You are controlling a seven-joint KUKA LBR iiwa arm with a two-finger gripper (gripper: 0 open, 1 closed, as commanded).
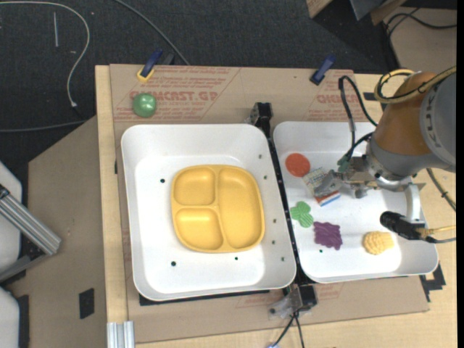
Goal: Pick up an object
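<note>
Black clip (pixel 301 296) at bench front, btw the two bins, sits closest to cam. Just behind it, right bin (pixel 348 270) holds most of the clutter. Yellow corn toy (pixel 378 243) lies near front-right corner, w/ purple grape toy (pixel 327 234) to its left. Green leafy toy (pixel 301 214) lies just beyond that, close to bin's left wall. Orange-red round toy (pixel 297 164) lies further back, also by left wall. These four lie apart, none touching.

Left bin (pixel 145 194) carries a yellow 3-compartment plate (pixel 217 207) at its middle. Green ball (pixel 145 105) rests on cardboard sheet (pixel 217 93) behind left bin, outside both bins. One blue clamp (pixel 151 65) grips the sheet's back edge at left, second blue clamp (pixel 322 69) at right.

Arm (pixel 406 129) reaches in from right over right bin; gripper (pixel 337 183) is low near bin's middle, pointing left. Grey-red-blue item (pixel 324 192) lies right at gripper's tip, on its left side, touching or v. nearly so. Can't tell whether it's gripped or just beside. Can't tell either if gripper is open or closed. Item sits btw orange-red round toy (back-left) and green leafy toy (front-left). Both are near it, neither touching. Corn & grape toys lie toward the front, apart from gripper.
</note>
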